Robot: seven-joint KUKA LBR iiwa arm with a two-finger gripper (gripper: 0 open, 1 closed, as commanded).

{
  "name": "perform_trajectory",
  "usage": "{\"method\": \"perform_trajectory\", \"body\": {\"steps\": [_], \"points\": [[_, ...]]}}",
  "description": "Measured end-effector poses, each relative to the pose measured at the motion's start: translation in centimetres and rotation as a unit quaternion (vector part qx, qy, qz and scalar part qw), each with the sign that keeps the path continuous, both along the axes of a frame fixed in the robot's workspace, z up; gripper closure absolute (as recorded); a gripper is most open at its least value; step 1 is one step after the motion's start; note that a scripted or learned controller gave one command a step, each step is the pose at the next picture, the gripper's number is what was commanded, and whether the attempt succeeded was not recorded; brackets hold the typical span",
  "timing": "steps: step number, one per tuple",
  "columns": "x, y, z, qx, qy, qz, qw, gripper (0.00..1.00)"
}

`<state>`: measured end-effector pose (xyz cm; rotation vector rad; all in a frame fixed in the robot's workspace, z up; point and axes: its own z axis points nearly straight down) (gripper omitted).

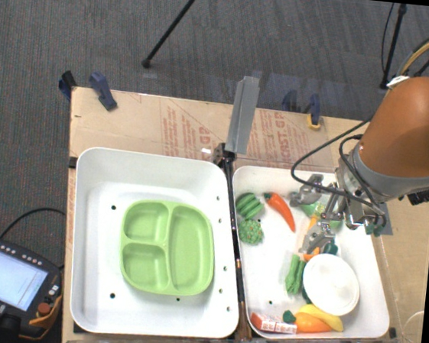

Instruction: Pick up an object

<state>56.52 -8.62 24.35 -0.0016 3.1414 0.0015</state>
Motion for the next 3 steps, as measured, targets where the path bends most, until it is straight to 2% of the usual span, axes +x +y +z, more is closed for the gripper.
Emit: {"method": "perform_trajectory", "body": {"steps": [1,2,3], "points": [[-1.8,-4.0,-15.7,0.0002,0.001,-0.073,0.9974,0.0],[-1.7,-3.8,-14.7,0.0004,0.0,-0.069,0.9976,1.0],[-1.7,-3.8,-14.7,0.0005,0.001,-0.068,0.9977,0.0]]}}
